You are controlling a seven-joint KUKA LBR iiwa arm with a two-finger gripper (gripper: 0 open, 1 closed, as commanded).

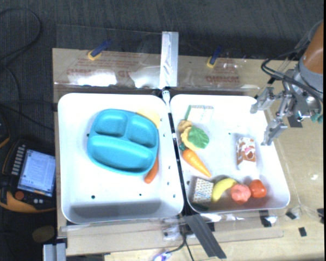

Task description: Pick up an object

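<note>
**op_remote:** Hovering the pincer [271,118] over the right edge of the right bin [228,99] right now. Fingers look spread wide with nothing between them, so I'd call this the approach step; no pick has happened yet.

**binwatcher:** What's closest to grab?

**op_remote:** The small packet [246,150], I reckon. It lies flat just left of the pincer and a bit nearer the camera, apart from everything else. The rest of the right bin is more crowded: the tomato [257,188], a pink lump [240,193] and the banana [224,187] are bunched along the near wall, and the carrot [195,162] and a green leafy thing [198,138] sit over by the divider, well left of the packet.

**binwatcher:** And the next move?

**op_remote:** My guess: slide left over the packet, drop straight down, then close across its narrow side. It's thin and flat, so the fingers could easily skate over it.
</note>
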